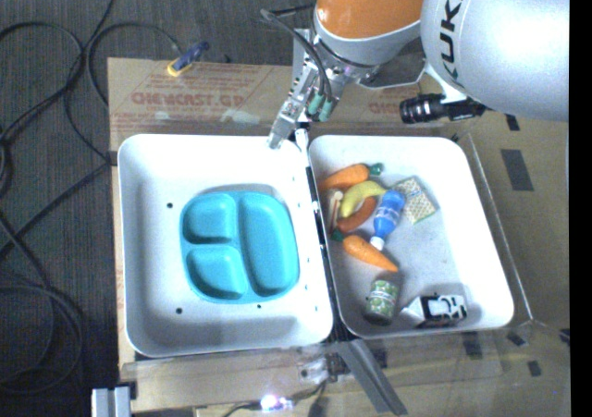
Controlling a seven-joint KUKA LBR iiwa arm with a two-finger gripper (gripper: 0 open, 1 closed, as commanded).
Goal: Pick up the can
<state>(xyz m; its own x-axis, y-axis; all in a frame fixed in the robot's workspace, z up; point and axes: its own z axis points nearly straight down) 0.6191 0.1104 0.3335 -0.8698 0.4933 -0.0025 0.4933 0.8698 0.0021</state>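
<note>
Arm (462,8) cut off (top and right edges).

Thing: can (381,300)
Look: small, green label, pale top end
Pose: seems upright, tilted slightly; hard to tell for sure
Place: right bin (481,212), near its front wall
Neighbours: just below the lower carrot (370,252); a black-and-white object (442,308) beside it on the right

arm (462,27): enters from right, raised | gripper (294,119): pointing down-left
</note>
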